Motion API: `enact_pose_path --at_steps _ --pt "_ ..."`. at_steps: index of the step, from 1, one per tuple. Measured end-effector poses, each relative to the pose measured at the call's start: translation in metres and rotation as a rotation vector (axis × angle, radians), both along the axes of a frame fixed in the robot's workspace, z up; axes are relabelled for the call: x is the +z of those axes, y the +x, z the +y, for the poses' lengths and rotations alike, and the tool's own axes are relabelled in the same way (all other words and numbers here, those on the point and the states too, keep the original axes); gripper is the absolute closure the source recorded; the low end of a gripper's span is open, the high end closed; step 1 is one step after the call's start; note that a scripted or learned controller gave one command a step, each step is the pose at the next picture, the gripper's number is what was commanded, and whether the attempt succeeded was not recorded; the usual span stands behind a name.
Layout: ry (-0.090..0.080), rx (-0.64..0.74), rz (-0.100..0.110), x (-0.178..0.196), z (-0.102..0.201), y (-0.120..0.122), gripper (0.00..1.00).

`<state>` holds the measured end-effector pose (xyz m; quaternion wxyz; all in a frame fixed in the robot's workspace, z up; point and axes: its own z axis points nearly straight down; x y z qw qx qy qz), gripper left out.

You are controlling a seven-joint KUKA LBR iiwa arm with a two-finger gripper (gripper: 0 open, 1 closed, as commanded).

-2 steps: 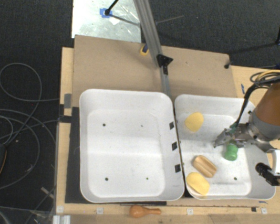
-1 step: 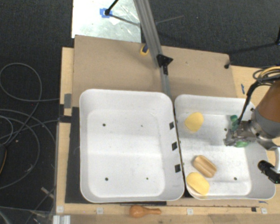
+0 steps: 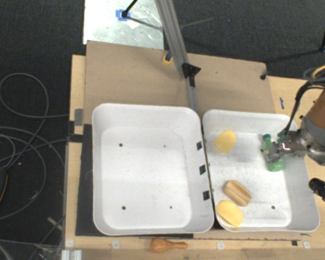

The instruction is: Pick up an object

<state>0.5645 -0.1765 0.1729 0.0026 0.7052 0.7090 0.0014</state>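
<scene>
My claw sits low over the green thing by the right bin's far right edge; grip unclear, so I'd lift slowly.

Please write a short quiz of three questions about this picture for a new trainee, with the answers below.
1. True or false: the right bin holds the yellow piece, the brown roll and another yellow piece.
2. Where is the gripper? A) over the left bin B) over the right bin, near a green object C) outside both bins
3. Which small thing lies on the bench in front of the bins?

Key: 1 true; 2 B; 3 the orange-brown object.
</scene>
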Motion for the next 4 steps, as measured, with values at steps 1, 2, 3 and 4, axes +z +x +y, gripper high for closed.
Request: enact_pose_path --at_steps 1,2,3,4 --pt "-0.001 0.0 -0.001 0.047 -0.008 0.0 1.0" --pt "-0.001 0.0 -0.001 0.091 -0.008 0.004 1.0" --pt "0.002 0.004 0.002 0.083 0.041 0.021 1.0" --pt "0.003 0.005 0.002 0.082 0.096 0.039 1.0"
